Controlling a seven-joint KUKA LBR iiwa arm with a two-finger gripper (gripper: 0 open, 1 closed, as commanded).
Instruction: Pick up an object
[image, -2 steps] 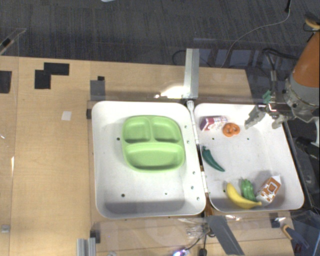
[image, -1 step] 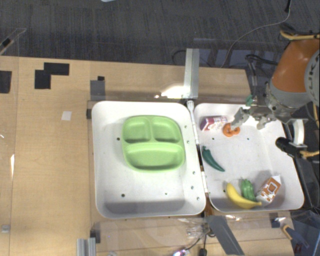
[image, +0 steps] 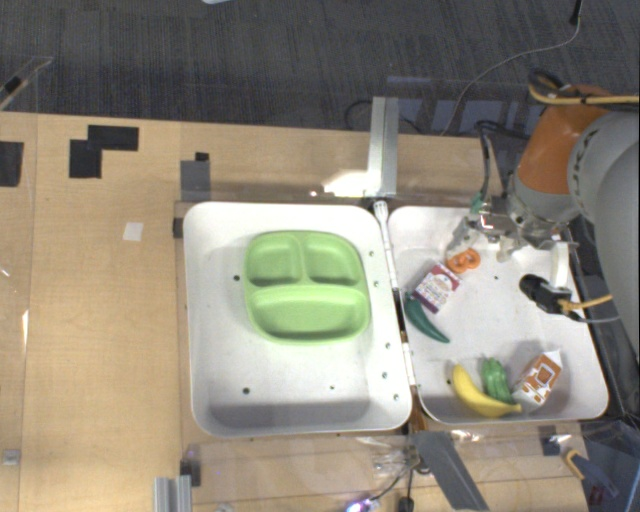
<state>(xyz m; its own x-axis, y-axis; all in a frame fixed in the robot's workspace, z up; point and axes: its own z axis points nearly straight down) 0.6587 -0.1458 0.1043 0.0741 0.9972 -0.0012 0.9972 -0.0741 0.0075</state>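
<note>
The right bin (image: 570, 340) holds several objects. A small orange piece (image: 462, 261) lies near its back, with a purple and white packet (image: 436, 287) just in front of it and a green chili (image: 426, 321) by the divider. A yellow banana (image: 476, 393), a green vegetable (image: 495, 377) and a small orange and white carton (image: 538, 378) sit along the front. My gripper (image: 484, 243) hangs at the back of this bin, just right of and above the orange piece. Its fingers stand apart, open, with nothing between them.
A green divided plate (image: 305, 285) lies in the left bin (image: 215, 330). A metal post (image: 384, 150) rises behind the divider between the bins. The arm's orange band (image: 552, 150) and cables crowd the right bin's far right corner.
</note>
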